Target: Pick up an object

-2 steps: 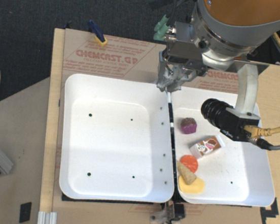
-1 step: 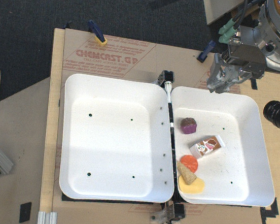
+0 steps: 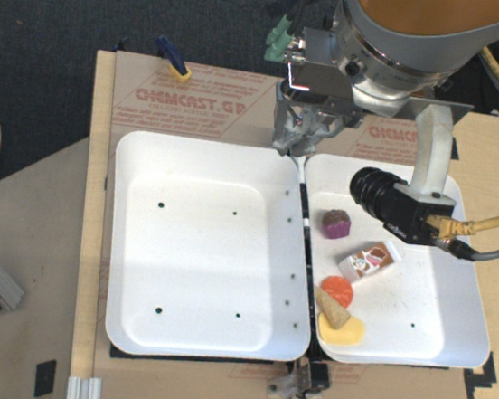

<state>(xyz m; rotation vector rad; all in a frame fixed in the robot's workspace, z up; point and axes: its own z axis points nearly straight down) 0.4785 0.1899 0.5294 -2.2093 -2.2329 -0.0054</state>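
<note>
The grey metal two-finger tool (image 3: 295, 141) hangs at the upper middle of the frame, just above the top end of the seam where the two shallow white plastic bins meet. I cannot tell from here how it is set; the tip is dark and crowded. Nothing appears to be in it.

The things it could take all lie in the right-hand bin (image 3: 455, 303), along its left side in the lower right of the frame: a small purple block (image 3: 336, 222), below it a red-and-white printed packet (image 3: 370, 261), then a round orange-red piece (image 3: 338, 290), a tan lumpy piece (image 3: 335, 314) touching it, and a flat yellow piece (image 3: 342, 330) under that one's lower end.

My worry is the seam. If the tool comes straight down where it is, it would likely meet the bin rims, not an object. The lower three are bunched together, so a close there could nudge a neighbour or catch two at once. They also sit near the bin wall, leaving little room for a finger on that side.

Count: two bins, the left bin (image 3: 191, 259) showing bare white floor; five objects, one of each; one blue-and-yellow clamp (image 3: 173, 59) on the cardboard-covered worktop (image 3: 199, 96) at upper left.
</note>
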